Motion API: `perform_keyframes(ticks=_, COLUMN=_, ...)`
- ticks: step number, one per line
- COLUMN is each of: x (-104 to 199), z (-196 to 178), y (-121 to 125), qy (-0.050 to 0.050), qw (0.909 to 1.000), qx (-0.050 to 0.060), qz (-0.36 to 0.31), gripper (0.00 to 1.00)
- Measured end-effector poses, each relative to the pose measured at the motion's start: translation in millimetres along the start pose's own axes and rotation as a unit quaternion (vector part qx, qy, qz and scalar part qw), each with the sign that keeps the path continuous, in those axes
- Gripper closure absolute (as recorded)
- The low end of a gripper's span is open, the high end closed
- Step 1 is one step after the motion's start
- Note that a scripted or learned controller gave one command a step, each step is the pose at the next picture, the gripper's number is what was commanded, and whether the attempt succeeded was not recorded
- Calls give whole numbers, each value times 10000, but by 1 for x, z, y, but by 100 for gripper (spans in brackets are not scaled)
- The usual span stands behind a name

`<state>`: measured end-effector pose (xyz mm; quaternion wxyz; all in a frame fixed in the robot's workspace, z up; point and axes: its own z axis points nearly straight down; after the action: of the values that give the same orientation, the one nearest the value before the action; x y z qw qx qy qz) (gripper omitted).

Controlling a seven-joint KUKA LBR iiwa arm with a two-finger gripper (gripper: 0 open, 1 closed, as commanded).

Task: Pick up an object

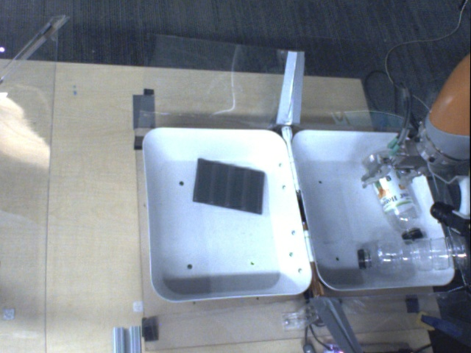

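A dark grey ribbed rectangular pad (229,186) lies flat in the left bin (169,271), toward its back. In the right bin (331,271) a small clear bottle with a yellow-and-white label (394,198) lies near the right wall. A larger clear plastic bottle with a black cap (408,257) lies on its side along the front wall. My gripper (385,166) reaches in from the right and hangs just over the top end of the labelled bottle. The arm's orange band (452,109) is at the right edge.
A metal divider post (289,87) stands behind the seam between the two bins. Clear plastic sheeting (221,79) rises behind the bins. Black brackets (144,109) sit at the left bin's back corner. Cables (434,43) hang at the top right.
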<state>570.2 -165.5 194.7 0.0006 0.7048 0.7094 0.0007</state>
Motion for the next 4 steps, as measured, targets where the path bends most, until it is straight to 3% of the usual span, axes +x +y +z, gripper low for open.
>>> perform_keyframes(ticks=1, x=-31, z=83, y=37, qy=-8, qw=9942, qx=-20, qz=-1072, gripper=0)
perform_keyframes(ticks=2, x=-39, z=107, y=70, qy=-18, qw=9902, qx=-35, qz=-1395, gripper=0)
perform_keyframes(ticks=3, x=-38, z=93, y=73, qy=-36, qw=9899, qx=-76, qz=-1418, gripper=100)
perform_keyframes(ticks=4, x=-14, z=3, y=29, qy=-12, qw=9506, qx=-23, qz=-3105, gripper=100)
